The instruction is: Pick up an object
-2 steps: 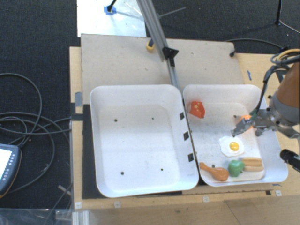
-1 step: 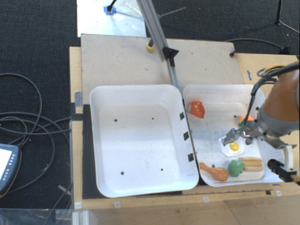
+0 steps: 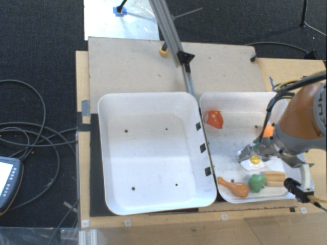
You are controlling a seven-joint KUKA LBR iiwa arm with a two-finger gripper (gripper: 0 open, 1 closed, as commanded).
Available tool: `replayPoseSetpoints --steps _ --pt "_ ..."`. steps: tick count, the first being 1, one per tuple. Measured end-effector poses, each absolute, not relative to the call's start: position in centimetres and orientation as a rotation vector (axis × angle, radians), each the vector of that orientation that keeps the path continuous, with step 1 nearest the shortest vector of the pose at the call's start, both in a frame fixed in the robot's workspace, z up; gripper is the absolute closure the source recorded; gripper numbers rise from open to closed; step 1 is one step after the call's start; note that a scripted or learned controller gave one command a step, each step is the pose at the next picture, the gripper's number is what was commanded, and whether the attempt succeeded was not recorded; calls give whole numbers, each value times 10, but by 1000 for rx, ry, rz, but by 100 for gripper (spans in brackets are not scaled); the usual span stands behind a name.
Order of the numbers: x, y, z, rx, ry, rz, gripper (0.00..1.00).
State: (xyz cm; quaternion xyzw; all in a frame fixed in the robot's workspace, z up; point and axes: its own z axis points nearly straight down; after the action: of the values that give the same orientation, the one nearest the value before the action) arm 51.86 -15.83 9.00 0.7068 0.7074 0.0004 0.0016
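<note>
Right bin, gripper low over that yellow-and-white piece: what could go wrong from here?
1. The gripper sits right at the yellow-and-white piece. The piece looks flat, so the fingers may slide over it and close on nothing.
2. The green toy, the hot dog and the drumstick lie close by; a sweep could knock them.
3. The arm hides an orange item, so contact there would be hard to spot.

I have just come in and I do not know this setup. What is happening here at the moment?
A grey and orange robot arm reaches from the right into the right bin. Its gripper is low over a yellow and white toy; whether it holds anything cannot be told. In the same bin lie a red toy, a chicken leg, a green toy and a hot dog. The left bin sits beside it.
</note>
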Motion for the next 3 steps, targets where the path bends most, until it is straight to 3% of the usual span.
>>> replayPoseSetpoints --steps 1,3 --pt "520 -159 103 2215 2216 6 100" --pt "524 -159 211 2209 2222 7 100"
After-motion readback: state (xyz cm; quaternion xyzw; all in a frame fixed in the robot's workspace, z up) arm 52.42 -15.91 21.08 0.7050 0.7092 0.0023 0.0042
